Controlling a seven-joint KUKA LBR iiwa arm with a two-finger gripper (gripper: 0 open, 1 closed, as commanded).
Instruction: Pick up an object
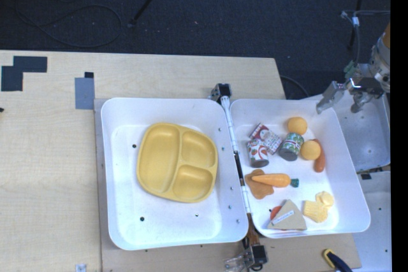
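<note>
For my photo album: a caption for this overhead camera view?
Yellow tray in left bin; toy foods fill right bin.

- My arm comes in at the right edge of the view, with just its wrist end showing.
- The pincer (345,95) sits high and to the right, its two grey fingers (327,99) spread apart with nothing between them.

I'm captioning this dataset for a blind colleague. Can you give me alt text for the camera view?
Two white bins sit side by side on a bench: the left bin holds a yellow divided plate, the right bin small toy foods including a carrot.
</note>
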